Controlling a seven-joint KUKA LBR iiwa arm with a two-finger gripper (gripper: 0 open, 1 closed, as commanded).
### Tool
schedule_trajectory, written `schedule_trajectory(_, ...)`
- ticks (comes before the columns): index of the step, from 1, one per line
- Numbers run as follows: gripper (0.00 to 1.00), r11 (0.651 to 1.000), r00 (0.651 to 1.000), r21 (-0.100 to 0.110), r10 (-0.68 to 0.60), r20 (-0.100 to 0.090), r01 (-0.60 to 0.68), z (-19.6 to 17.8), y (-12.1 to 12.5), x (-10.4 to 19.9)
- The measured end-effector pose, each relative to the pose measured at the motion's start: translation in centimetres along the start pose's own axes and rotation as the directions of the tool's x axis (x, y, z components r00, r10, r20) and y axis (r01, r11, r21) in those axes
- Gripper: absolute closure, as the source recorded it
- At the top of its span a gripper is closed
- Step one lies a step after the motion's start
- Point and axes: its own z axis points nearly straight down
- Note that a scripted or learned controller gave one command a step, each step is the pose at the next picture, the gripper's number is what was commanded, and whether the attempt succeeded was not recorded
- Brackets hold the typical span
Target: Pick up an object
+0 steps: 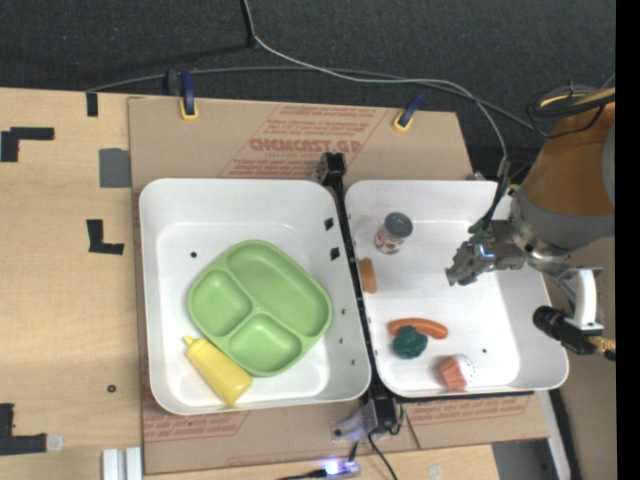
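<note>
Poised over right bin [520, 373]: end effector [463, 271], grip state impossible to tell. Below it, hot dog [418, 327] touching green toy [409, 344]; small jar [392, 233] upright near divider.

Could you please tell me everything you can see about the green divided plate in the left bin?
The green plate is a light green tray with rounded corners that looks like smooth plastic, split into three compartments, all bare. It lies flat, face up, turned at an angle, near the middle of the left bin. The yellow bottle lies against its lower left edge. It sits apart from the gripper, which is over the right bin.
</note>
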Motion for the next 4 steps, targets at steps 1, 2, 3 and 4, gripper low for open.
schedule_trajectory(1,1.0,1.0,1.0,0.004,-0.005,-0.003,0.005,-1.0,1.6,4.8)
schedule_trajectory(2,1.0,1.0,1.0,0.005,-0.005,-0.002,0.005,-2.0,2.9,10.2)
schedule_trajectory(3,1.0,1.0,1.0,0.004,-0.006,-0.002,0.006,-1.9,5.4,15.2)
schedule_trajectory(4,1.0,1.0,1.0,0.006,-0.004,-0.001,0.004,-0.5,6.5,20.1)
